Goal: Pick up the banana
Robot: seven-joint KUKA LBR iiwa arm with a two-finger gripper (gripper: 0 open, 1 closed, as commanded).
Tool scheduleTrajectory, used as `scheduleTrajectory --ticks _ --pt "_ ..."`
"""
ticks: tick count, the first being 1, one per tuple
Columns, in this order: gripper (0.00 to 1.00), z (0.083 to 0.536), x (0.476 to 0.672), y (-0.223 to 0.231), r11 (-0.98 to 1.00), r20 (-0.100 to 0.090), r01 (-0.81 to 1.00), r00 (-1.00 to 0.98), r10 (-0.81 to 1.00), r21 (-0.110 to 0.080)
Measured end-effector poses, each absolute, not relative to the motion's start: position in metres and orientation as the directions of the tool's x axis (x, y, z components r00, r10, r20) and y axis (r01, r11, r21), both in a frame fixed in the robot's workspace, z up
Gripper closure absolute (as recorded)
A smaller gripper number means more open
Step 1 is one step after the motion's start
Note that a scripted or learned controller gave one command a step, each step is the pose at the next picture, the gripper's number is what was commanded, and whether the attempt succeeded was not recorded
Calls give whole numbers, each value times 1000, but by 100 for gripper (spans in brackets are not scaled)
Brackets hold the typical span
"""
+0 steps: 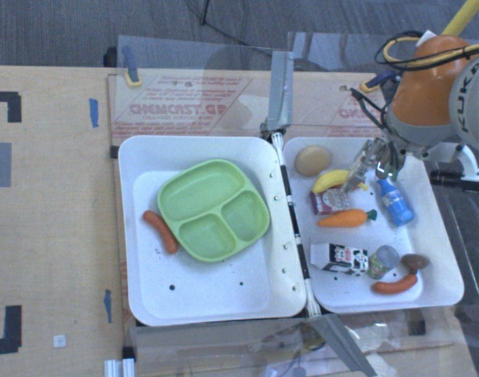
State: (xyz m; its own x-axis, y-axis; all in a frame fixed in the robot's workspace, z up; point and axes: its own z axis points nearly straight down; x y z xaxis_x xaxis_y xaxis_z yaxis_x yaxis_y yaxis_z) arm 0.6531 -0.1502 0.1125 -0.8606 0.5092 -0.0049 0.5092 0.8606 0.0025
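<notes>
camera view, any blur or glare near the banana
Camera view: soft even light, faint shadows; banana reads clearly, gripper at its right end looks smeared; clear panels above the bins give a pale sheen, none on the banana.

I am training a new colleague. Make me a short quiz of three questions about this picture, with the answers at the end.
1. True or false: the banana lies in the same bin as the green divided plate.
2. Which item lies just below the banana in the picture? A. the carrot B. the blue bottle C. the red packet
3. Fill in: the gripper is at the banana's ____ end in the picture.

Key: 1. False; the banana is in the right bin, the plate in the left bin. 2. C. 3. right.
</notes>
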Motion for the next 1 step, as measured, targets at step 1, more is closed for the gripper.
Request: scheduleTrajectory --ticks 1 --pt "100 229 659 -58 687 -5 726 -687 726 5"
